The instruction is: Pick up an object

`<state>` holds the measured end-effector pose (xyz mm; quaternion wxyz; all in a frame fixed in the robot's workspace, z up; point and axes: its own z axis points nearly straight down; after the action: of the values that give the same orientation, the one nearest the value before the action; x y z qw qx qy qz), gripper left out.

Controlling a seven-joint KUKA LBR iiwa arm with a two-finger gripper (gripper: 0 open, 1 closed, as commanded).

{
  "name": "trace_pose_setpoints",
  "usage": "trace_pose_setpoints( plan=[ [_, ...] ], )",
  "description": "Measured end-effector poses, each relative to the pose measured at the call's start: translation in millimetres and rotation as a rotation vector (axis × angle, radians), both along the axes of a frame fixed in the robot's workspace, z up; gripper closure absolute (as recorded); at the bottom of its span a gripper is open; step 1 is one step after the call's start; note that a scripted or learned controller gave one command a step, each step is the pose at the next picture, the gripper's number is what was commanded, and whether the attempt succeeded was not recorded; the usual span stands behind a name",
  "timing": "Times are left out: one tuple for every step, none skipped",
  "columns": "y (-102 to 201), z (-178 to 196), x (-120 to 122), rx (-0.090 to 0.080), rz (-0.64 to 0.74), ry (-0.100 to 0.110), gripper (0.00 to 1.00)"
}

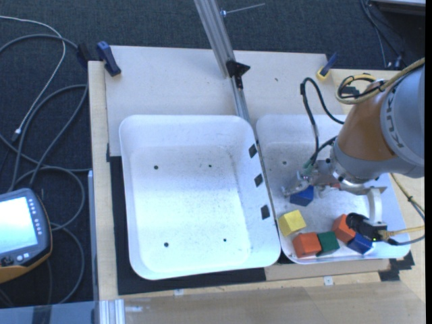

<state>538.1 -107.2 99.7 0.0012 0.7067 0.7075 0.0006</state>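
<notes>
In the right bin [283,140], my gripper [305,183] reaches in from the right and hangs low over the bin's middle. A blue block [302,196] sits directly at its tip, partly covered by it. I cannot see whether the block rests on the bin floor or is lifted. Nearer the bin's front edge lie a yellow block [292,221], a red-orange block [306,244], a green block [329,241], an orange block [343,227] and a second blue block [360,244].
The left bin [182,194] stands beside the right one, with small black clips along the shared wall. A slanted metal pole [216,32] rises from behind the bins. A black cable [309,113] loops above the right bin.
</notes>
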Motion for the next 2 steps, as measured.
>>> trace_pose_setpoints(
  plan=[
    [0.9,10.5,-0.5,0.001,0.000,0.000,1.00],
    [0.9,9.9,-0.7,0.002,0.000,0.001,0.00]
  ],
)
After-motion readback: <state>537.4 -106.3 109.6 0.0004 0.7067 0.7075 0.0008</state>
